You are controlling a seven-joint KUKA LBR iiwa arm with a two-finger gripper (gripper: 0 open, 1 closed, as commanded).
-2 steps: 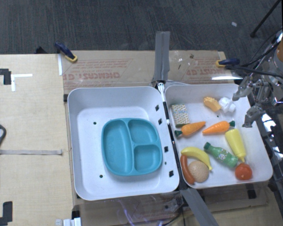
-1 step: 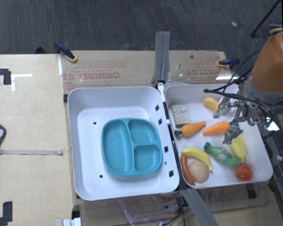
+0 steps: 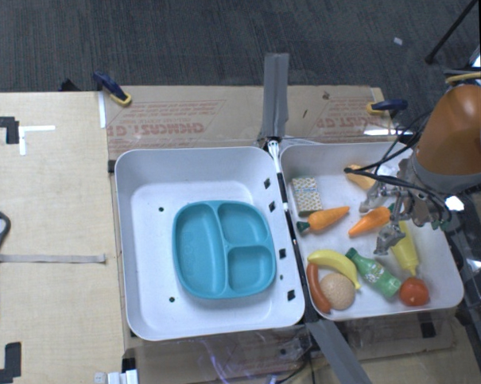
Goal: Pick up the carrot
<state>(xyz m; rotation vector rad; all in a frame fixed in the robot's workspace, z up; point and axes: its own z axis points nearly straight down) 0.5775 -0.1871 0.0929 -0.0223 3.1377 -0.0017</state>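
A carrot (image 3: 327,218) with a green stub lies in the right bin (image 3: 444,302), near its left wall. A second orange, carrot-like piece (image 3: 369,221) lies just to its right, touching the gripper's metal parts. My gripper (image 3: 391,223) hangs low over the middle of the right bin, below the orange wrist band (image 3: 459,134). Cables and the gripper body hide how its jaws stand, and I cannot tell whether the orange piece is held or only beside it.
The right bin also holds a banana (image 3: 336,263), a beige egg-like ball (image 3: 338,291), a red sausage (image 3: 315,287), a green bottle (image 3: 376,273), a tomato (image 3: 414,292), a yellow item (image 3: 405,254) and a checkered box (image 3: 307,194). A teal divided plate (image 3: 225,248) sits in the left bin (image 3: 139,231).
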